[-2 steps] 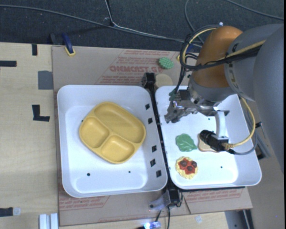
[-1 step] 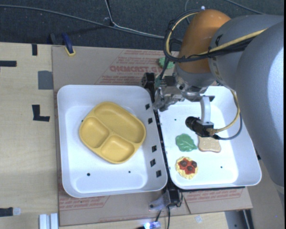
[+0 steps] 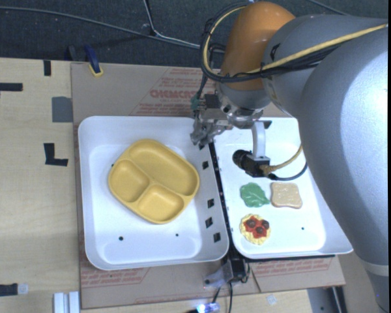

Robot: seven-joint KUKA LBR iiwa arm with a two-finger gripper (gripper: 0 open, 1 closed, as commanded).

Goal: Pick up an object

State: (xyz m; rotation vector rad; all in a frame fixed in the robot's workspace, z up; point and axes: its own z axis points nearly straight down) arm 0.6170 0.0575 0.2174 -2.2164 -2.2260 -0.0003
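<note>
A single fixed camera hangs above the bench and looks down at a slant, so the far edge of the scene sits toward twelve o'clock and the near edge toward six. It stands far enough back to take in both white bins whole: the left bin (image 3: pixel 91 194) lies just left of centre, the right bin (image 3: pixel 313 233) just beside it toward four o'clock. Bare bench (image 3: pixel 26 194) fills the nine o'clock side (marked with dark tape pieces), and a dark floor strip runs along twelve. The arm (image 3: pixel 352 109) enters from three o'clock and looms large, being much nearer the lens than the bins, blocking the upper right corner.
</note>
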